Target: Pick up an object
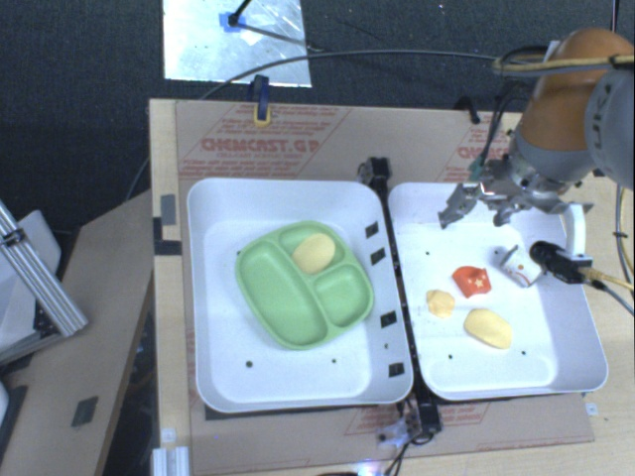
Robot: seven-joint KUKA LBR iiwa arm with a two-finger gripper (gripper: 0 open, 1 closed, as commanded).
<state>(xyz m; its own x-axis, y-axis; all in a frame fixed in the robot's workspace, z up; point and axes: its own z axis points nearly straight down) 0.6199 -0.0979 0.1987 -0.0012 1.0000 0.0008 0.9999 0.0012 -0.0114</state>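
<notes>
In the right bin (556, 365) lie a red object (472, 280), a small yellow piece (441, 302) and a larger yellow oval object (488, 327), close together near the middle. My gripper (478, 212) hangs over the back part of this bin, behind the red object and apart from it. Its two dark fingers are spread open with nothing between them. The left bin (228, 365) bears a green divided plate (288, 300), and a yellow object (315, 253) lies in the plate's back compartment.
A black divider with clips (390, 266) runs between the two bins. The bins rest on a cardboard sheet (298, 142). A shiny foil square (236, 28) lies on the dark floor behind the bench.
</notes>
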